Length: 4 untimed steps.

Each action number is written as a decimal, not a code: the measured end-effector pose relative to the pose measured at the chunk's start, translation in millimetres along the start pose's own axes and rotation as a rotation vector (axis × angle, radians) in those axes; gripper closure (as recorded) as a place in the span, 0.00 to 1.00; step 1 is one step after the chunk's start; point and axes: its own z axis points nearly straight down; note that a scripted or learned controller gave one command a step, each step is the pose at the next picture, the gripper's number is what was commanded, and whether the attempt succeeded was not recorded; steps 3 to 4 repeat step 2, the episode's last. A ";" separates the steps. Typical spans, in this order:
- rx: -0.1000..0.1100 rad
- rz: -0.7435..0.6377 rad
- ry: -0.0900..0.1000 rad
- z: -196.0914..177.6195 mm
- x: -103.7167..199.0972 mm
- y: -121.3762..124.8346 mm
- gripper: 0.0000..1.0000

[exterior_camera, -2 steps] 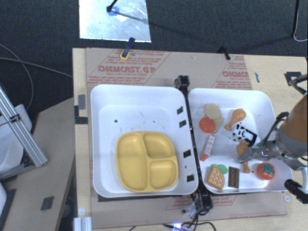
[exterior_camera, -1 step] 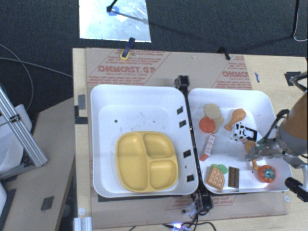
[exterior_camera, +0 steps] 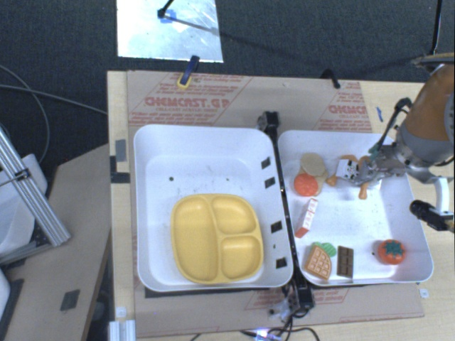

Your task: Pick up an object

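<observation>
My gripper (exterior_camera: 367, 170) reaches into the right bin (exterior_camera: 405, 212) from the right, low over its far side. Right beside its tip lie a small white and black object (exterior_camera: 346, 168) and a thin orange piece (exterior_camera: 363, 189), which seems to touch the tip. To the left lie a round tan cookie (exterior_camera: 313, 164) and an orange-red ball (exterior_camera: 306, 184). A red and white stick (exterior_camera: 307, 217) lies near the bin's left wall. At the front are a waffle (exterior_camera: 319, 261), a chocolate bar (exterior_camera: 345, 261) and a tomato (exterior_camera: 390, 251).
The left bin (exterior_camera: 206, 155) holds a yellow divided plate (exterior_camera: 216, 237). A black divider (exterior_camera: 283, 197) runs between the bins. The arm's grey body with its orange band (exterior_camera: 430, 116) hangs over the right bin's far right corner.
</observation>
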 end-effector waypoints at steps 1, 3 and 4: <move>-0.014 -0.004 0.002 -66.2 91.1 67.8 1.00; -0.007 -0.001 0.004 -107.2 166.3 54.2 1.00; -0.007 -0.001 0.004 -107.2 166.3 54.2 1.00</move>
